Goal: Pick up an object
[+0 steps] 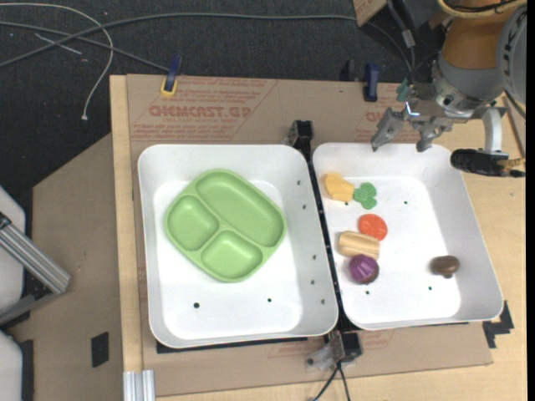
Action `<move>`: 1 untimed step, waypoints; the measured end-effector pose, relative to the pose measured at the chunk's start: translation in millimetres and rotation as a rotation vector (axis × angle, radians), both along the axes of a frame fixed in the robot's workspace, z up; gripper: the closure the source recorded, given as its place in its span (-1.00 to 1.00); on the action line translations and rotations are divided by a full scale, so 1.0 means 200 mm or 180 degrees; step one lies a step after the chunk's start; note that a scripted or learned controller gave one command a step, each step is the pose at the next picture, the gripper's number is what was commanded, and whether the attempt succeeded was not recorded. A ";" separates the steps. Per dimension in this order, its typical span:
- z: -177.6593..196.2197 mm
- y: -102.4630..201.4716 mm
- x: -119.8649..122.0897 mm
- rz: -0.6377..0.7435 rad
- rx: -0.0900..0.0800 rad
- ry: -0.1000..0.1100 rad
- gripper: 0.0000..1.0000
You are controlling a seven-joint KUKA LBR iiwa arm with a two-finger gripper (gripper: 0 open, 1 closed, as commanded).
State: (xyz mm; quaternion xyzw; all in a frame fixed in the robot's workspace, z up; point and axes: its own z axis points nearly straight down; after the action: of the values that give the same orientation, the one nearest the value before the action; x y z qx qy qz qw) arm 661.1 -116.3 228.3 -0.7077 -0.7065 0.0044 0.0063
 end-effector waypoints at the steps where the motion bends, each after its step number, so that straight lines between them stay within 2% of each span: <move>1: 0.04 0.00 0.01 0.0008 -0.0007 -0.0046 -1.00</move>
State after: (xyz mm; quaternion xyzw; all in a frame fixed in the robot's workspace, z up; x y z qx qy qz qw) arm 663.7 -116.1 237.2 -0.7069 -0.7073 0.0000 0.0005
